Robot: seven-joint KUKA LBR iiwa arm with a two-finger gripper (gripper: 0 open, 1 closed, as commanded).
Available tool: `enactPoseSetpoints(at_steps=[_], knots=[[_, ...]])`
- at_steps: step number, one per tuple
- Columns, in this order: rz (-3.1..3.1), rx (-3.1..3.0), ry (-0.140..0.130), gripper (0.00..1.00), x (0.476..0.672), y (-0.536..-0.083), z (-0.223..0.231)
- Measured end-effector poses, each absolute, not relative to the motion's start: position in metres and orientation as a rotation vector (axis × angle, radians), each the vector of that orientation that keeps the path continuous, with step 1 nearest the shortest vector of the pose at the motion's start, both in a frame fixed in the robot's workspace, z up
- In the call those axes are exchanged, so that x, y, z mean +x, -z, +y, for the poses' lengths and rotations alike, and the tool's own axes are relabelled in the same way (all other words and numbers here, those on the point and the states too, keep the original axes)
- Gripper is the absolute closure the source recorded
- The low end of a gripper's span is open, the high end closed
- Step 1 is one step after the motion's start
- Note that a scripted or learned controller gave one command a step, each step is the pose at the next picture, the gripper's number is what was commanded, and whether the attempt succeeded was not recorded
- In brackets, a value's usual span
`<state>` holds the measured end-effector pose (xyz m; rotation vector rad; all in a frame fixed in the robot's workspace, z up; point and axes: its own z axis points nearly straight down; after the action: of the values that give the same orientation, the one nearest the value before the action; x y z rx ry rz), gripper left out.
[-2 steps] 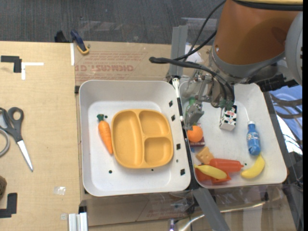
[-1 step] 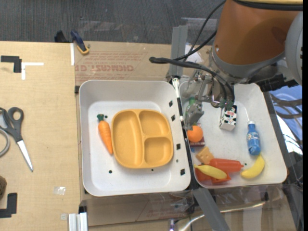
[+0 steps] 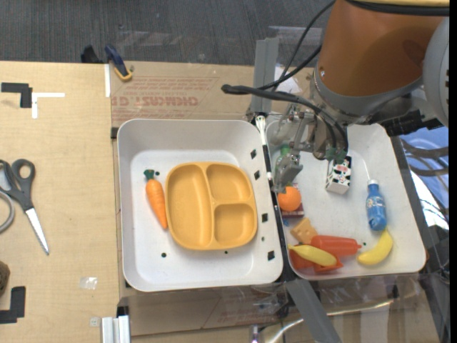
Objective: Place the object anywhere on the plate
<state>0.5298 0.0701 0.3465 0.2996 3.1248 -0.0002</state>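
Grey arm (image 3: 385, 41) overhead; tool (image 3: 288, 168), opening indiscernible, hovers above orange fruit (image 3: 289, 199). Risk: neighbouring toys crowd any grasp; plate (image 3: 211, 205) lies well apart.

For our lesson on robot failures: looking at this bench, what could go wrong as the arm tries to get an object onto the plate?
1. The gripper hangs just above the orange near the bin wall; a round fruit may well slip from the fingers.
2. The cracker, red pepper and bananas lie crowded nearby, so they might get knocked.
3. The carrot touches the plate rim, and a drop could fall short.
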Motion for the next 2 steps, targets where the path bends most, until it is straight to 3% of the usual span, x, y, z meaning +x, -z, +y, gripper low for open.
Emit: enactPoseSetpoints(at_steps=[2], knots=[[3.125, 0.300, 0.000, 0.00, 0.5298, -0.3465, 0.0701]])
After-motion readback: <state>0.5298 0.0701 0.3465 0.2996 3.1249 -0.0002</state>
